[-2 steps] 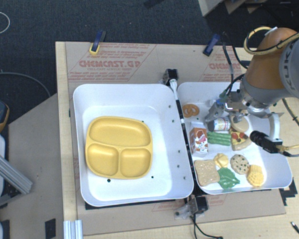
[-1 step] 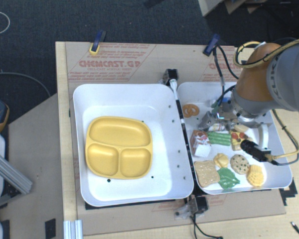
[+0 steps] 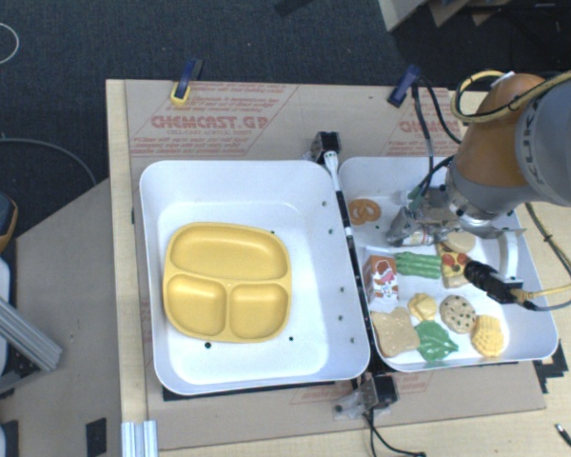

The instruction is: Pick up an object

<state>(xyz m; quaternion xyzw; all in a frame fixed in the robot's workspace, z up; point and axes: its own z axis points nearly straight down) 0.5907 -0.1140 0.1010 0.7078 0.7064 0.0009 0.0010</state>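
Observation:
My gripper (image 3: 415,228) is low in the right bin (image 3: 538,336), in its upper middle part, with the grey and orange arm coming in from the right. Just below it lies a long green toy vegetable (image 3: 414,264). A small brown pretzel (image 3: 364,210) sits to its left, and a pizza slice (image 3: 454,268) to its lower right. Nothing is visibly held. A red and white carton (image 3: 383,279) lies beside the green piece.
The right bin's front part holds a chocolate chip cookie (image 3: 456,313), a waffle (image 3: 488,335), a bread slice (image 3: 393,331), a green leaf (image 3: 436,343) and a small yellow piece (image 3: 422,307). The left bin (image 3: 162,184) holds a yellow divided plate (image 3: 228,281).

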